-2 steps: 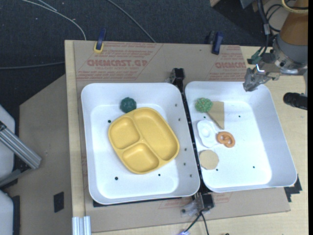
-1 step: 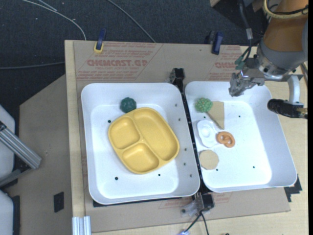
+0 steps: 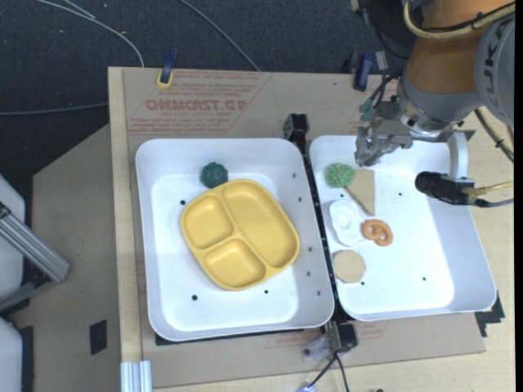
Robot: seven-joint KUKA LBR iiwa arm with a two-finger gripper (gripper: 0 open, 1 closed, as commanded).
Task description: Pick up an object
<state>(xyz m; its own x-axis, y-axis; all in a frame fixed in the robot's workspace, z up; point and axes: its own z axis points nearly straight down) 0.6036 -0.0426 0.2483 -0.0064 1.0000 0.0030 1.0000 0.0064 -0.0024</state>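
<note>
Two white bins side by side: left bin (image 3: 155,219) with yellow divided plate (image 3: 239,233) and dark green lump (image 3: 215,173). Right bin (image 3: 458,276) with tan disc (image 3: 350,265), pretzel (image 3: 377,233), fried egg (image 3: 343,220), cheese wedge (image 3: 364,190), broccoli (image 3: 340,174). Gripper (image 3: 369,155) over cheese wedge's far tip, finger gap unclear.

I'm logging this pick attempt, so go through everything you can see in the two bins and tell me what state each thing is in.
Gripper: low over the right bin, nothing seen between its fingers.
Yellow divided plate: flat in the left bin, compartments bare.
Dark green piece: lying by the plate's upper edge.
Light green piece: lying in the right bin.
Tan wedge: flat.
White piece: flat.
Pretzel: flat.
Tan disc: flat.
</note>
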